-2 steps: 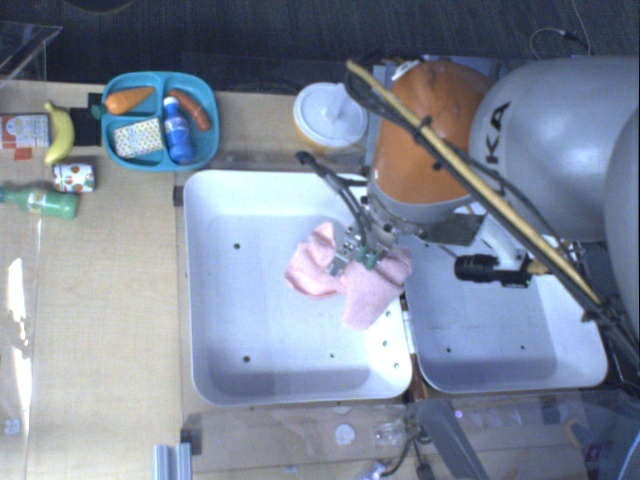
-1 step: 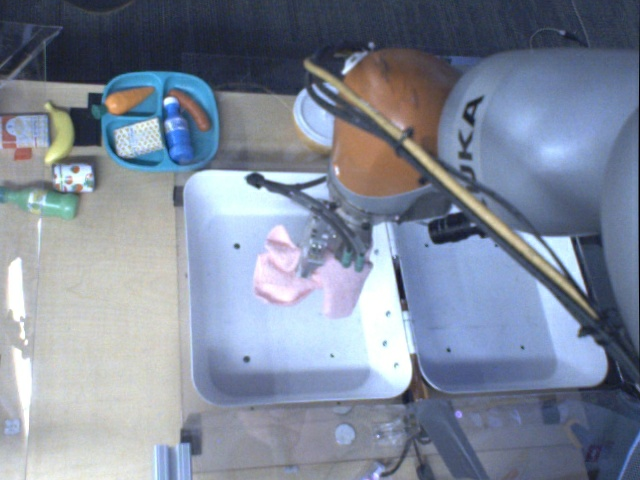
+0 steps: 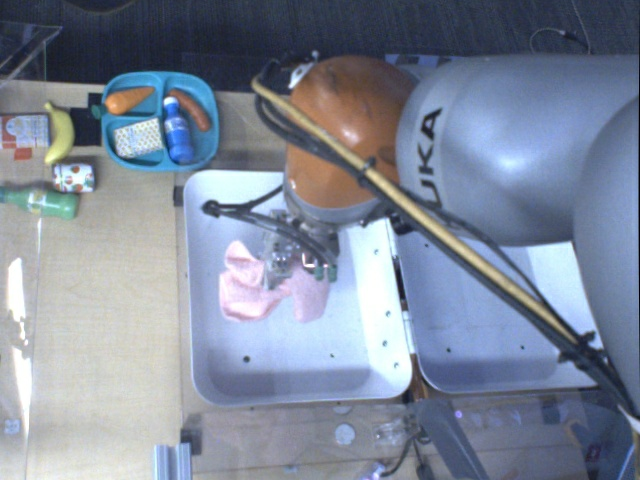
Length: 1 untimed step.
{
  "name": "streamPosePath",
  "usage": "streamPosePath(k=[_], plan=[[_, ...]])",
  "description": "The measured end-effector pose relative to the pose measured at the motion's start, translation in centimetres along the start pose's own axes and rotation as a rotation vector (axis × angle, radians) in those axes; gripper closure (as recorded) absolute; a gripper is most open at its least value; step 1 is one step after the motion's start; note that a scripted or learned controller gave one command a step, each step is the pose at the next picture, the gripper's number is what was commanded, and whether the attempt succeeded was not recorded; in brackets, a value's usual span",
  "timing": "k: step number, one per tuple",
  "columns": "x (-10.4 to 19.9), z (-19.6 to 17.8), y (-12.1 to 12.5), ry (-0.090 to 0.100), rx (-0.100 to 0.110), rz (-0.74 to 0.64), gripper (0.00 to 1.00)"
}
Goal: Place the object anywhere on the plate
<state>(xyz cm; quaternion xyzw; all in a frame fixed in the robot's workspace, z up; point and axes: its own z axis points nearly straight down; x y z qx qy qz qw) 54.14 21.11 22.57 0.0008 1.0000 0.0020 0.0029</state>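
Note:
A crumpled pink cloth (image 3: 248, 290) lies in the left white bin (image 3: 290, 380), left of its middle. My gripper (image 3: 297, 264) hangs right over the cloth's upper right part, at or just above the fabric, and the wrist hides where they meet. The orange band (image 3: 345, 128) and the grey arm (image 3: 520, 138) reach in from the right. A blue sectioned plate (image 3: 203, 103) sits on the bench beyond the bin's far left corner. It holds an orange carrot (image 3: 130, 99), a blue bottle (image 3: 177, 130) and other small toys.
The right white bin (image 3: 490, 368) lies under the arm. On the bench at the left are a banana (image 3: 60, 133), a small can (image 3: 73, 177) and a green bottle (image 3: 40, 202). A cable (image 3: 420, 218) runs slantwise along the arm.

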Motion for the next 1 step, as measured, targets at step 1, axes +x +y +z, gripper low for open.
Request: streamPosePath(k=[1], plan=[[-0.01, -0.02, -0.01, 0.0, 0.0, 0.0, 0.0]])
